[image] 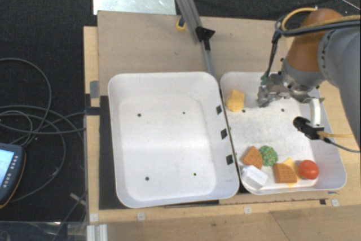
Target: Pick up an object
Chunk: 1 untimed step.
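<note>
My gripper (pixel 264 100) hangs over the far part of the right bin (pixel 271 128), a short way right of a yellow block (pixel 235 101) that lies near the bin's left wall. Nothing shows in the gripper. Along the bin's near edge lie an orange waffle piece (pixel 252 157), a green broccoli (pixel 268 154), a second waffle piece (pixel 285 174), a small yellow wedge (pixel 290 163), a red tomato (pixel 308 169) and a white block (pixel 255 177).
The left bin (pixel 163 77) sits beside the right one, their walls touching. A grey pole (pixel 189 3) slants over the bench behind the bins. A black cable fitting (pixel 304 127) hangs from the arm above the right bin.
</note>
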Motion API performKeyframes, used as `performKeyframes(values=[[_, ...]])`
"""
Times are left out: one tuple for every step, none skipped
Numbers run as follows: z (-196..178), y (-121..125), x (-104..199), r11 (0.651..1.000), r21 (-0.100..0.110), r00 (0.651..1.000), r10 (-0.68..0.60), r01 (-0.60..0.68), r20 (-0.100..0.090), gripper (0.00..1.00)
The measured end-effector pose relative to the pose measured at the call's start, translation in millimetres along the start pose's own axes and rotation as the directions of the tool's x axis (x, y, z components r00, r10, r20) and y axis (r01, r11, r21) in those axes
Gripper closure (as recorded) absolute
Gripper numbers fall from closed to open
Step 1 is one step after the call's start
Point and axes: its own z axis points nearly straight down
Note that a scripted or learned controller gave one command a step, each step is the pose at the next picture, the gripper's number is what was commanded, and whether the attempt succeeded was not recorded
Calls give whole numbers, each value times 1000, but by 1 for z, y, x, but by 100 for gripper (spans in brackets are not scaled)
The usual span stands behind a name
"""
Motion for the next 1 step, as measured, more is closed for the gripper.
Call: performKeyframes(values=[[-47, 9, 1, 1000, -3, 1000, -3, 3, 1, 100]])
